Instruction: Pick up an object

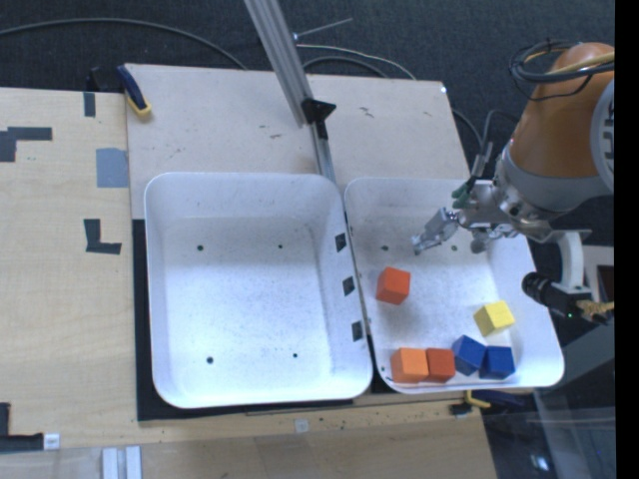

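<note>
Six cubes are seen in the right bin (pixel 519 267) — the gripper (pixel 431 238) is poised above its upper part, nothing held; how far open cannot be told.

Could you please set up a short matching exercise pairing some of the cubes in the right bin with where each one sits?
Things:
1. lone orange cube
2. yellow cube
3. pair of blue cubes
4. pair of orange cubes

Places:
A. near rim of the right white bin, left of the blues
B. near right corner
C. bin's middle, nearest the gripper
D. just above the blues

Pairs: 1-C, 2-D, 3-B, 4-A
</note>
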Controlling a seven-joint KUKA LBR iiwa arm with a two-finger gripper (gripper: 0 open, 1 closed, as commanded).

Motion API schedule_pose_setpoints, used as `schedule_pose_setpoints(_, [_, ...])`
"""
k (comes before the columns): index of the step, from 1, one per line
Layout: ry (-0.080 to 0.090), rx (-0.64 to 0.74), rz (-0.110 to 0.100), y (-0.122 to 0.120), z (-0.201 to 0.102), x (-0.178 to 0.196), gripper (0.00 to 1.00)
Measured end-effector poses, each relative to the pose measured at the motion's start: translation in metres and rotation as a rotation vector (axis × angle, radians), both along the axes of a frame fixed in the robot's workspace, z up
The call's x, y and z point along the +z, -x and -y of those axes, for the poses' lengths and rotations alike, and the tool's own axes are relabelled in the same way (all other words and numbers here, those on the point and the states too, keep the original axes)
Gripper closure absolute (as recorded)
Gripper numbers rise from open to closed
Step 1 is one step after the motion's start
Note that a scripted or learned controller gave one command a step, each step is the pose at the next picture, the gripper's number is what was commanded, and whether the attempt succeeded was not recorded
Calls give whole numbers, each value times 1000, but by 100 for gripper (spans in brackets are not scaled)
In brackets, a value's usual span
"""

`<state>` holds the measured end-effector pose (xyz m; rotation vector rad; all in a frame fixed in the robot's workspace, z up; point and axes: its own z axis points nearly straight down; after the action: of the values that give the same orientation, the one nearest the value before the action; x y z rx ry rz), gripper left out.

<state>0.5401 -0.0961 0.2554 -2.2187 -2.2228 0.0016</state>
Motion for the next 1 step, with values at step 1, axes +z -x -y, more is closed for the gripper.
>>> schedule_pose_setpoints(1, [-1, -1, -9, -2, -1, -122, 0])
